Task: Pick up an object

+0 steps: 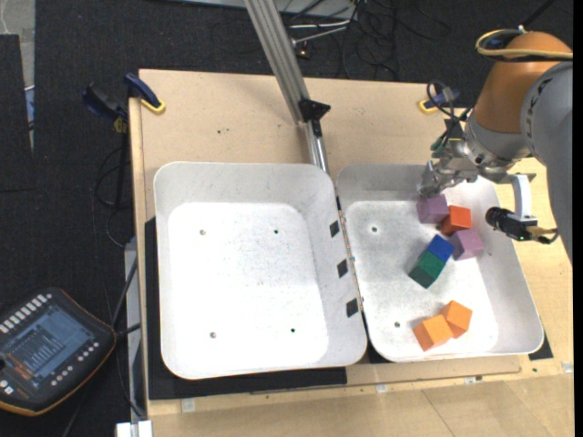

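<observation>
Purple block (432, 209) lying at the far end of the right bin (510, 330), directly beneath and touching the pincer (437, 182), whose spread cannot be told, an orange block (459, 217) just beside it.

The arm (524, 98) runs off the right edge, so its upper links are cut away, and the gripper (437, 182) is too small and dim to read at its tip. It covers the far corner of the purple block (432, 210), while the handheld control pendant (41, 349) at lower left is clipped by the left edge, its screen too blurred to read.
</observation>
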